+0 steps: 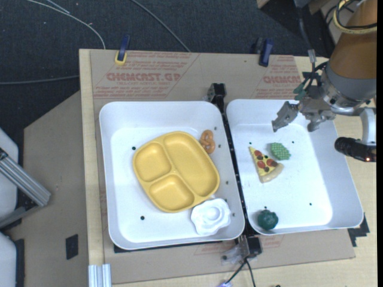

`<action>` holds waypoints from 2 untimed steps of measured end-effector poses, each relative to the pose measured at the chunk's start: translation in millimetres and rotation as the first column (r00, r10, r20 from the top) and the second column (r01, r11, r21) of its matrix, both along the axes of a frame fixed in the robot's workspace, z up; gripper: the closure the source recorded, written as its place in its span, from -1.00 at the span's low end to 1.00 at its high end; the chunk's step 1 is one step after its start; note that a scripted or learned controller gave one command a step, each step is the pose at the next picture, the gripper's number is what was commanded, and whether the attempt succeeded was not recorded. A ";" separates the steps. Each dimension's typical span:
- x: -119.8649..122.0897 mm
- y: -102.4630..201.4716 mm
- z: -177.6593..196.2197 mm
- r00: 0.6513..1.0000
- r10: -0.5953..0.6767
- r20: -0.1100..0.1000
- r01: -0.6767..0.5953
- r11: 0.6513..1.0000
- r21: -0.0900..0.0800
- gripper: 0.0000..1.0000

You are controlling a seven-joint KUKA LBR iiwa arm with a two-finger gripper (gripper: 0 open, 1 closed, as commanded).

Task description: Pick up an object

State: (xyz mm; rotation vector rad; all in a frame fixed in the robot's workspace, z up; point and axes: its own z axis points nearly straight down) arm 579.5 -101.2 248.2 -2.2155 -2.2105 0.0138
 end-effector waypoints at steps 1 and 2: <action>2.3 0.2 7.2 1.000 0.003 0.013 -0.003 1.000 -0.001 -1.00; 9.7 2.3 -52.3 1.000 0.002 0.009 -0.002 1.000 -0.001 -1.00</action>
